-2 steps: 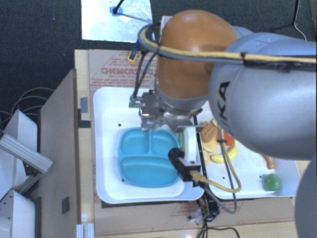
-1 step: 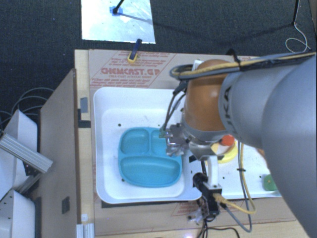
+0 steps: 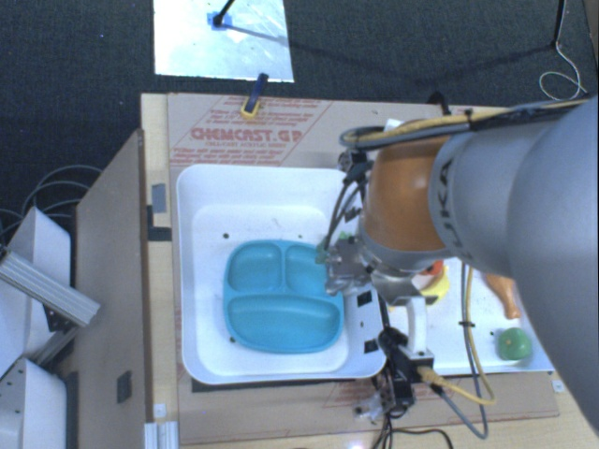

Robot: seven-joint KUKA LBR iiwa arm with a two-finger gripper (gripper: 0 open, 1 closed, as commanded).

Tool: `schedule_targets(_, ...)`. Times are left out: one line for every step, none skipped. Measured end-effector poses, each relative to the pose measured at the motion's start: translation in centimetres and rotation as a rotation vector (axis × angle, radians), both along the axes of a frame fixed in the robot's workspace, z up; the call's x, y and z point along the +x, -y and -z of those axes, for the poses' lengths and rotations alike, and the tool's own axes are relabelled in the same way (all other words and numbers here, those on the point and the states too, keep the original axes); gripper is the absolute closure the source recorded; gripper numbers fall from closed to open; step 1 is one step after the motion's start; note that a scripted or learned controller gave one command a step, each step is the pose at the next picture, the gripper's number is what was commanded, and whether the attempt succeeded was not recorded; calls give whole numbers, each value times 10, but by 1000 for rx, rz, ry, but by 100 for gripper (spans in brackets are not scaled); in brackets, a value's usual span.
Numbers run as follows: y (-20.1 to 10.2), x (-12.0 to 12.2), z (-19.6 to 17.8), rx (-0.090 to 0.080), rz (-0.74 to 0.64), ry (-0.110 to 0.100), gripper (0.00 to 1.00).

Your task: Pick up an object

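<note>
A blue divided plate [image 3: 281, 297] lies flat in the left white bin [image 3: 201, 241]. My gripper [image 3: 337, 274] hangs under the orange band of the arm [image 3: 402, 204], right at the plate's right edge, by the wall between the two bins. The wrist and its cables hide the gripper's tip. In the right bin [image 3: 449, 344] I see a yellow object [image 3: 434, 284] partly under the arm, an orange object [image 3: 505, 295] and a green ball [image 3: 512, 344].
The big grey arm link [image 3: 524, 195] covers most of the right bin. Cables [image 3: 412, 382] trail over the bench's front edge. A printed cardboard sheet [image 3: 248, 131] lies behind the bins, with a small yellow-and-blue item [image 3: 254, 98] on it.
</note>
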State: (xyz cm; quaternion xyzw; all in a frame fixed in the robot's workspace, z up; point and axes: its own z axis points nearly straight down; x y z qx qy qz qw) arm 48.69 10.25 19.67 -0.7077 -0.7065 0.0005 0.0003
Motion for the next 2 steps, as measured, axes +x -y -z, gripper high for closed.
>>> schedule_targets(13, 1, -82, 2, -6, 11, 0)
schedule_targets(119, -2, 17, -4, 9, -6, 0)
